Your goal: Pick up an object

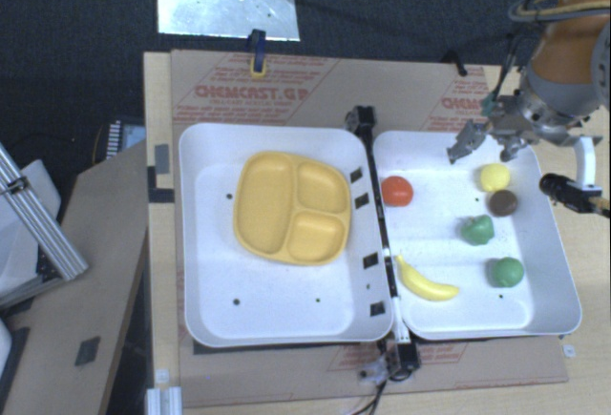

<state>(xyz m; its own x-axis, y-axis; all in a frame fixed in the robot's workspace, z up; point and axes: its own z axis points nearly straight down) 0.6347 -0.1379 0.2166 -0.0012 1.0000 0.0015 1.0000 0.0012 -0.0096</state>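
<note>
Camera view: the left bin (205, 308) carries a yellow divided plate (291, 207). The right bin (544, 308) holds my pick choices: a banana (427, 281) by the front-left corner, a green ball (506, 271), a green pepper-like piece (477, 230), a red tomato (397, 191) near the divider, a yellow lemon (495, 177) and a small brown ball (503, 203) just in front of it. My gripper (487, 144) hangs above the far edge of that bin, fingers spread apart, grasping nothing.
</note>
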